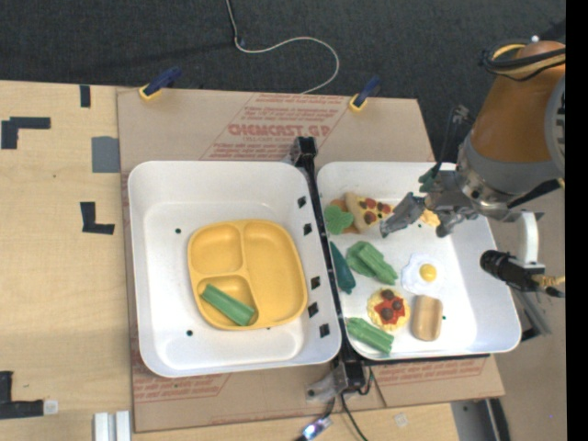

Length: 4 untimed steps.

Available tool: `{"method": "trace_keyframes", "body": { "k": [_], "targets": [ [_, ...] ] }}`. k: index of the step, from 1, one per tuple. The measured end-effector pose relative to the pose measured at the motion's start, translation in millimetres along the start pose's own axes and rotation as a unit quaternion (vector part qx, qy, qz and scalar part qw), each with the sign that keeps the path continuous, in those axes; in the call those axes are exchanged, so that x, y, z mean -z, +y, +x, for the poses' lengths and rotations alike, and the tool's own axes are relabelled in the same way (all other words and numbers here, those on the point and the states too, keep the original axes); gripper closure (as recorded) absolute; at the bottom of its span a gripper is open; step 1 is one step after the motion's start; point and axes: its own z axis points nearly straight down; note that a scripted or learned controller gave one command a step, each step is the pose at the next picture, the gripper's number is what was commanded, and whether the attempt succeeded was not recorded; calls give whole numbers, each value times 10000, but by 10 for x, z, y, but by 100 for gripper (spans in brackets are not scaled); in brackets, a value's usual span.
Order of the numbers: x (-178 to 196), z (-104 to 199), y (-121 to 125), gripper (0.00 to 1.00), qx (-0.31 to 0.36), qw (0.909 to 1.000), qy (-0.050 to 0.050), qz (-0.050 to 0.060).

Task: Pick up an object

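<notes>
Two bins (pixel 147 246) — yellow tray (pixel 276 255) holds green piece (pixel 228 304); fingers (pixel 397 220) spread, nothing between.

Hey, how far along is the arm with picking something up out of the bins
Done: one green piece already lies in the yellow tray in the left bin.
In hand: nothing shows between the fingers; the gripper hangs open over the right bin, near the pizza slice.
Left: the whole pick. The fried egg, bread roll and green vegetables all lie in the right bin.
</notes>
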Motion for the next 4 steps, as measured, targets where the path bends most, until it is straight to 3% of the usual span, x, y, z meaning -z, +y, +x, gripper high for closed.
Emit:
{"method": "trace_keyframes", "body": {
  "k": [1, 4],
  "targets": [
    [59, 2, 20, 0, 14, 10000, -6, -55],
    [-1655, 119, -95, 0, 13, 10000, -10, -54]
  ]
}}
